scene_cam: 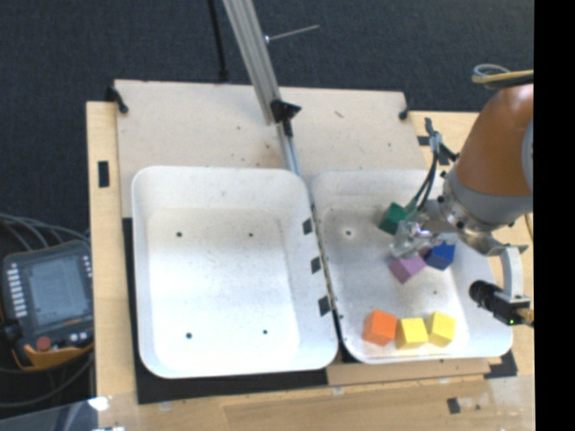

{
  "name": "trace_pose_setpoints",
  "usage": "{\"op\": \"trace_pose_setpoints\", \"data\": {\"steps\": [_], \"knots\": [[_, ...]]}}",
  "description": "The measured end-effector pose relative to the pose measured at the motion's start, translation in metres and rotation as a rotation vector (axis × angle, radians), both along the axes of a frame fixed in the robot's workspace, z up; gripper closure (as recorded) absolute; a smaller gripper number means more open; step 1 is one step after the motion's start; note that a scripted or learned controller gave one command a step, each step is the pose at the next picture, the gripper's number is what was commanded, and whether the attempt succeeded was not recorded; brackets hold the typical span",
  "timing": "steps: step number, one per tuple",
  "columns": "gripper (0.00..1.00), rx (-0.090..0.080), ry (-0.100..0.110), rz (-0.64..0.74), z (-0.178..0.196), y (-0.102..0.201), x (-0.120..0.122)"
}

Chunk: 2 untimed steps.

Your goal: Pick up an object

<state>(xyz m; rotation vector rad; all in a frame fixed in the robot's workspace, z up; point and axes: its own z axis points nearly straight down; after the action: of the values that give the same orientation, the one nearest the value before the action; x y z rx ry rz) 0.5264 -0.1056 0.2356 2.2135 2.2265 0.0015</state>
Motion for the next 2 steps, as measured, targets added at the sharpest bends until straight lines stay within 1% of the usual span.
{"op": "trace_pose_setpoints", "data": {"steps": [1, 2], "knots": [[1.00, 0.001, 0.003, -0.001, -0.007, 0.044, 0.008], [1.00, 0.002, -0.001, 0.002, 0.003, 0.092, 0.025]]}}
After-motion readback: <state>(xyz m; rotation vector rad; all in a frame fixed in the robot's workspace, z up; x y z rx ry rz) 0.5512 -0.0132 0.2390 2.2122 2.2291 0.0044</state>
